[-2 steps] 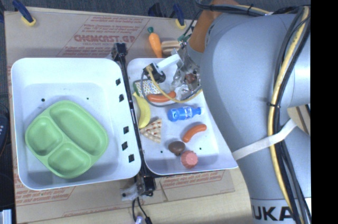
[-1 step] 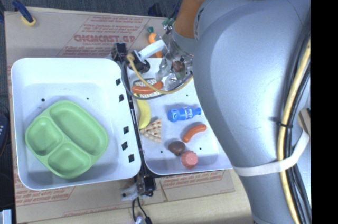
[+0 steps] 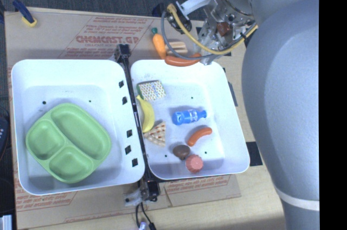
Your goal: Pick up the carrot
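The carrot [image 3: 158,45] is small and orange with a green top. It lies on the cardboard just behind the right bin's [image 3: 230,115] far rim, outside the bin. My gripper [image 3: 207,47] hangs over that far rim, a short way right of the carrot, wrapped in yellow cable. An orange-red sausage [image 3: 181,61] lies along the rim between the carrot and the gripper, its right end at the gripper's tip. The wrist hides whether anything is held.
The right bin holds a patterned block [image 3: 151,90], a banana [image 3: 146,114], a blue bottle [image 3: 188,116], a second sausage [image 3: 199,135] and several small food pieces. A green divided plate [image 3: 68,142] lies in the left bin [image 3: 21,77]. The arm's grey body fills the right side.
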